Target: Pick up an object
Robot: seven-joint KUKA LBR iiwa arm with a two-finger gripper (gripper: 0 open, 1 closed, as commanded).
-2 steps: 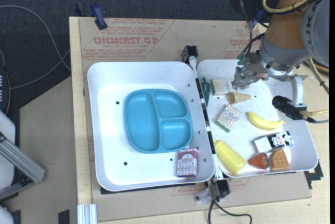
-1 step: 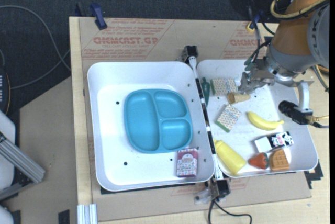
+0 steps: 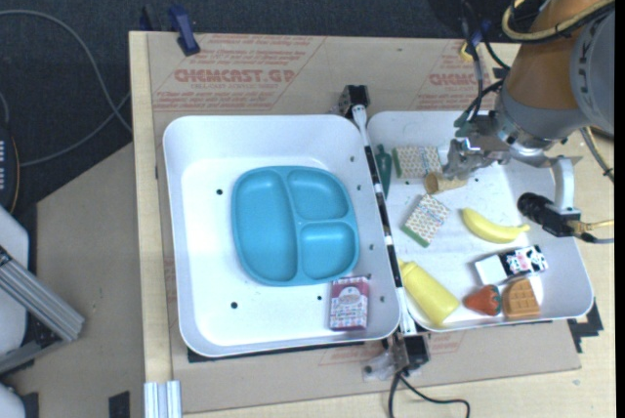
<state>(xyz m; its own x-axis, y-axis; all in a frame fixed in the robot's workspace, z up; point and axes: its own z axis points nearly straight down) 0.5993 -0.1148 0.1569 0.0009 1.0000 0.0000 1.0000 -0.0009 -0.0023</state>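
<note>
I saw the end effector (image 3: 459,164) low in the right bin (image 3: 576,294), maybe touching a tan block (image 3: 445,182); I couldn't tell its grip.

Counter (image 3: 244,64) carrying two bins side by side: the right bin (image 3: 576,304) lies under the pincer (image 3: 457,162), the left bin (image 3: 181,211) well to its left, holding a divided plate (image 3: 293,223) at its middle and a small carton (image 3: 349,303) at its near edge. Right bin, relative to the pincer: patterned packet (image 3: 419,160) just to its left, second packet (image 3: 426,218) nearer the camera just below it, banana (image 3: 493,227) below and to its right. Along the near side, well apart from the pincer: lemon-shaped piece (image 3: 429,293) at left, then strawberry-like piece (image 3: 481,300), waffle piece (image 3: 521,299) and small box (image 3: 513,265) to the right.
</note>
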